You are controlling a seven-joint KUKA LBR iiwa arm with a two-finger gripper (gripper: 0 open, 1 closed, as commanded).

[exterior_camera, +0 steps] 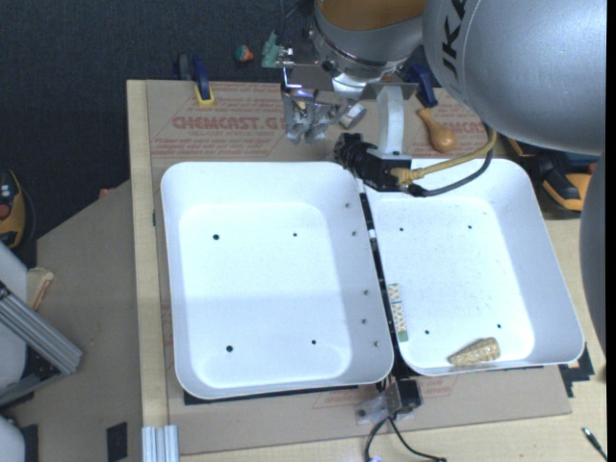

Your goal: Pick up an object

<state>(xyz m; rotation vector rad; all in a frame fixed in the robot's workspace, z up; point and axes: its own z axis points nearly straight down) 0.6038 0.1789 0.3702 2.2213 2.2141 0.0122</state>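
The arm (520, 46) hangs over the top of the scene, reaching in from the right, and its claw (313, 118) sits above the back edge of the desk (241, 114), just beyond the far rim of the two bins. Whether the claw is open or closed I cannot tell from this angle; the wrist hides too much, and I see nothing held under it. The left bin (183, 258) shows only white floor with a few dark dots. The right bin (549, 258) has the one real candidate: a small tan cone-shaped object (475, 352) lying on its side near the front wall, toward the right corner, well apart from the claw. A narrow patterned strip (397, 313) lies along the seam between the bins. So the step in hand looks like the approach, with the pick not yet begun. To do it well, I'd say the claw should travel across to the front of the right bin, centre over the cone's thicker middle, and turn so it closes across the short width rather than along the length. The cone lies close to the front wall, so coming straight down gives the best clearance; a slanted descent risks clipping the rim or rolling the piece away.
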